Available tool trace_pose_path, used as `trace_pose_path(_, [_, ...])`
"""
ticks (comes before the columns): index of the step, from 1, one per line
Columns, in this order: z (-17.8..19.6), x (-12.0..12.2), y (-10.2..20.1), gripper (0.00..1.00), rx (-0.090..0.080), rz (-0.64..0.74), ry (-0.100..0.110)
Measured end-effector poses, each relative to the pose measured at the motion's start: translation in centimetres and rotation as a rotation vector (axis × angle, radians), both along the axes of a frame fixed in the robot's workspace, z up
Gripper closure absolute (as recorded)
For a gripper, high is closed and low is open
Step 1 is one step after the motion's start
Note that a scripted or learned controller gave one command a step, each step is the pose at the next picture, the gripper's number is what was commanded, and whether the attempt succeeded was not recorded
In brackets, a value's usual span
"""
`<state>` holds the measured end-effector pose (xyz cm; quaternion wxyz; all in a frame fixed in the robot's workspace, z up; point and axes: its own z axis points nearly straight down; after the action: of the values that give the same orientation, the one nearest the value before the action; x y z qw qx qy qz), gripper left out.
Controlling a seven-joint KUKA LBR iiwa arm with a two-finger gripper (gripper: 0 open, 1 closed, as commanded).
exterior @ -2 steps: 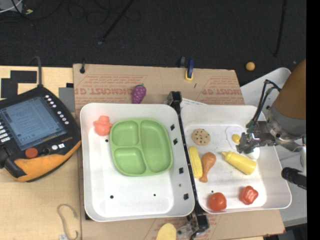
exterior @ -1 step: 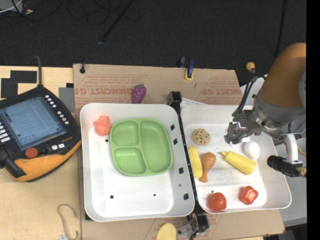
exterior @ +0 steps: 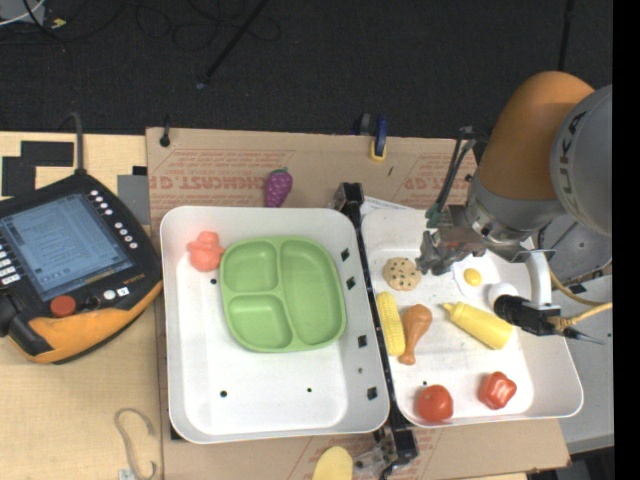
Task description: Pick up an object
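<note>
Claw (exterior: 437,255) hangs low in the right bin (exterior: 560,398), grip state impossible to tell, just right of the cookie (exterior: 401,274), which it could nudge aside instead of gripping.

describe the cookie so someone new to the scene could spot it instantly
Look in the right bin, near its upper left. The cookie lies just left of the gripper, above the corn and drumstick. It is the one flat, round, tan thing with dark specks.

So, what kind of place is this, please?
Probably a robotics lab bench: a robot arm over two white bins of toy food such as a corn cob, beside a teach pendant.
</note>
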<state>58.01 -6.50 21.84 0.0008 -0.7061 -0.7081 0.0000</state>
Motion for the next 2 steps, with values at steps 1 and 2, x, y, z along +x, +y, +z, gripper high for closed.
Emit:
trace_pose_path(1, [0.7,2.6,1.6,1.0,0.0,-0.001,-0.001])
trace_pose_path(2, [0.9,1.3,2.0,1.0,-0.001,-0.003,0.003])
